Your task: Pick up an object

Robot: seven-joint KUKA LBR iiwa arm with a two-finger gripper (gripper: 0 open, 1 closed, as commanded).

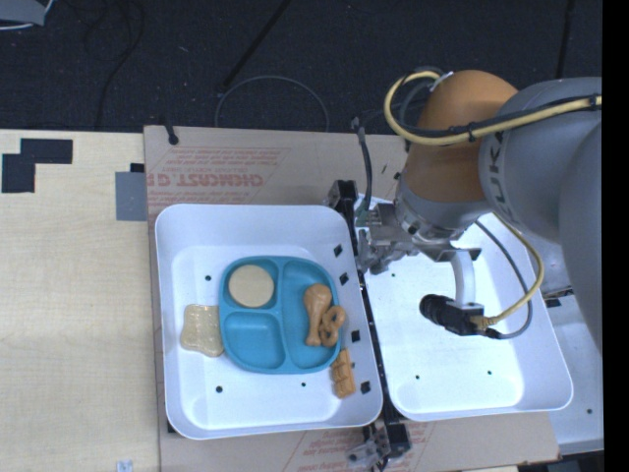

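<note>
Claw (pixel 378 239) over right bin (pixel 491 391), at its left edge; open or closed, can't tell. Blue divided plate (pixel 257 347) w/ toy food (pixel 317 308) lies just left of it.

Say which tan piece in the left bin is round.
The flat disc in the blue tray's upper-left compartment. The others are irregular: a knobbly piece in its right compartment, a pale chunk left of it, a small piece below-right.

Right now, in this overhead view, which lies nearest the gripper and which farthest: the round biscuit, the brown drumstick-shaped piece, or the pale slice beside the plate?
From the gripper, nearest first:
1. Brown drumstick-shaped piece, in the right compartment of the blue plate.
2. Round biscuit, upper left compartment.
3. Pale slice, off the plate's left edge.
</note>
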